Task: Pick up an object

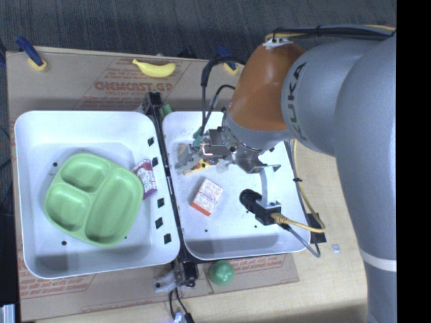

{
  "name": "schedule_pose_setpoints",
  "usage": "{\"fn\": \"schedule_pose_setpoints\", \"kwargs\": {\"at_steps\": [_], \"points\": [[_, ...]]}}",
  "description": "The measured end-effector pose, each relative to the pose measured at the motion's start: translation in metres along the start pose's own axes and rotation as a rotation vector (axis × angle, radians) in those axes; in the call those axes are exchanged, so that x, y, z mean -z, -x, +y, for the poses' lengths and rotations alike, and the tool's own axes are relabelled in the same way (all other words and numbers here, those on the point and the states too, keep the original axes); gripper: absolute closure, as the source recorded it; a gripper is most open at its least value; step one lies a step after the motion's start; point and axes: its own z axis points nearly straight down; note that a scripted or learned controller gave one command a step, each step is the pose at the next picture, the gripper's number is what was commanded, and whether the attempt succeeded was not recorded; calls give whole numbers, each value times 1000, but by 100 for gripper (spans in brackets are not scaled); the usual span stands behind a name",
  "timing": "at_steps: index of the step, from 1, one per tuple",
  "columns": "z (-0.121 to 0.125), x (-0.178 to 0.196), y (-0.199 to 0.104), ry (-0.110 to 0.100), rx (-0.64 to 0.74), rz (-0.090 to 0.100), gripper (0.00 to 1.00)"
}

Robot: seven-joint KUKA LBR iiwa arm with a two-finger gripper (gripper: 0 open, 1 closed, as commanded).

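Note:
My gripper (195,155) reaches down into the upper left of the right bin (283,242), below the orange wrist band. It hangs over a small cluster of objects (186,159) near the divider. A small white and orange box (207,196) lies in the middle of the right bin, just below the gripper. A green divided plate (93,197) lies in the left bin (40,147), with a small red and white packet (145,176) at its right edge.
A yellow banana (154,66) lies on the cardboard behind the bins. A green ball (220,272) rests on the bench in front of the right bin. A black fitting with a yellow cable (269,212) hangs over the right bin.

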Motion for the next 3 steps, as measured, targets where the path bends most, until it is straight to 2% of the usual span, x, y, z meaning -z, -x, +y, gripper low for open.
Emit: {"fn": "schedule_pose_setpoints", "kwargs": {"at_steps": [2,3], "points": [[0,0,0,0,0,0,0],[25,4,11,2,-2,1,0]]}}
